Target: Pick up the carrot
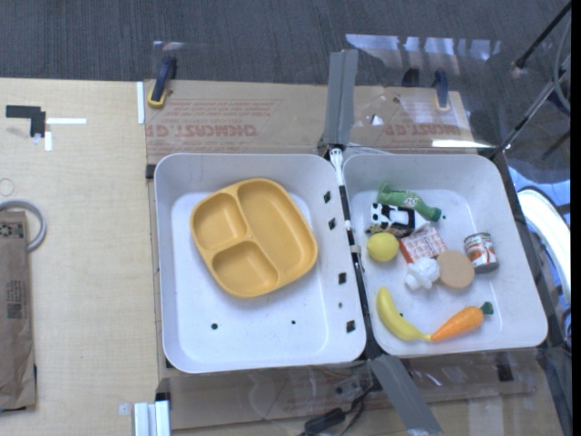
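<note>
Lying near the front edge of the right bin (pixel 508 243), the carrot (pixel 458 322) is resting untouched, its tip just beside the banana (pixel 398 316). Nothing is gripping it; the gripper's state cannot be told, so the whole pick is remaining.

My one camera hangs fixed above the bench (pixel 73 243), far enough back to take in both bins, left bin (pixel 172 271) and right bin (pixel 508 207), looking down at a slant, probably from the near edge, since dark floor (pixel 272 16) shows along the top.
</note>
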Tool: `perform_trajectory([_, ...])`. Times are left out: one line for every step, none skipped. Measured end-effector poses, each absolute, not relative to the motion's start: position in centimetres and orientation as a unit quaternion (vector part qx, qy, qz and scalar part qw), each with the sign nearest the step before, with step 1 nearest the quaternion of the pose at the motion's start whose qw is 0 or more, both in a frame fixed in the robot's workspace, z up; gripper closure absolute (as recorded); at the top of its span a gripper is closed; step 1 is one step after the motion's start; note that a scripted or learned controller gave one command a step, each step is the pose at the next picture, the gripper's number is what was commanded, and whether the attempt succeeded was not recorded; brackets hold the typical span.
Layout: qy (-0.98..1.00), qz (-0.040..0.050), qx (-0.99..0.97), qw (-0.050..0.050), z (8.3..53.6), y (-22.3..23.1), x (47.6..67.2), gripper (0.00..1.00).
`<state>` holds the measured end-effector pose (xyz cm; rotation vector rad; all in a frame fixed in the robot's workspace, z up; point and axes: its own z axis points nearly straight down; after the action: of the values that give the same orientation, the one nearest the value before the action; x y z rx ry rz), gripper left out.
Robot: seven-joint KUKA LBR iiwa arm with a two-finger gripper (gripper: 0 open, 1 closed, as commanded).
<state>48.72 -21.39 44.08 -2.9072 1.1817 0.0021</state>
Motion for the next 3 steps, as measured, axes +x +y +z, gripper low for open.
perform_trajectory([0.231, 0.0007, -0.973, 0.002, 44.1, -21.6, 50.2, 0.00])
perform_trajectory([0.099, 0.0002, -0.995, 0.003, 44.1, -22.2, 49.0, 0.00])
perform_trajectory([0.100, 0.0003, -0.995, 0.003, 44.1, -22.2, 49.0, 0.00])
